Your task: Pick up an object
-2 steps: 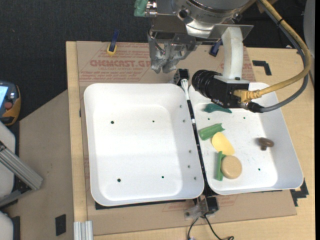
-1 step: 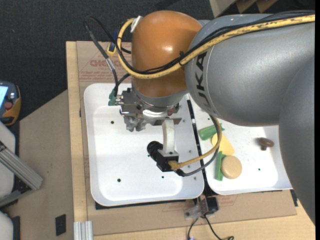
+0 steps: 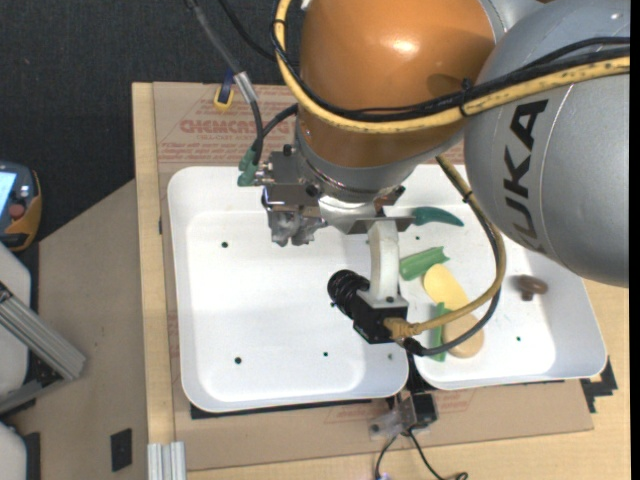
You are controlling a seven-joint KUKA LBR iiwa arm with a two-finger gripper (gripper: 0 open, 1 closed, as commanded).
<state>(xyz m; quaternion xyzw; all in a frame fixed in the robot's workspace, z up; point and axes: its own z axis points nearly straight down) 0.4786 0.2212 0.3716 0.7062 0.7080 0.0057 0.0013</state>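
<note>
The yellow piece (image 3: 445, 288) lies in the right bin (image 3: 560, 358), at about 4 o'clock from my gripper (image 3: 292, 226). It looks like light, smooth plastic, rounded and likely slippery, so I judge a pinch across its narrow middle safest. Around it I count one green stick (image 3: 422, 261) at its 11 o'clock, one teal leaf shape (image 3: 436, 216) further up, one tan disc (image 3: 467, 342) at 5 o'clock and one small brown bit (image 3: 529, 287) at 3 o'clock. My gripper hangs over the left bin (image 3: 250, 358); whether it is open I cannot tell.

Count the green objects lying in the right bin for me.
2 in plain sight: a dark green piece near the bin's far edge and a lighter green piece beside the yellow object. The arm may hide others.
</note>
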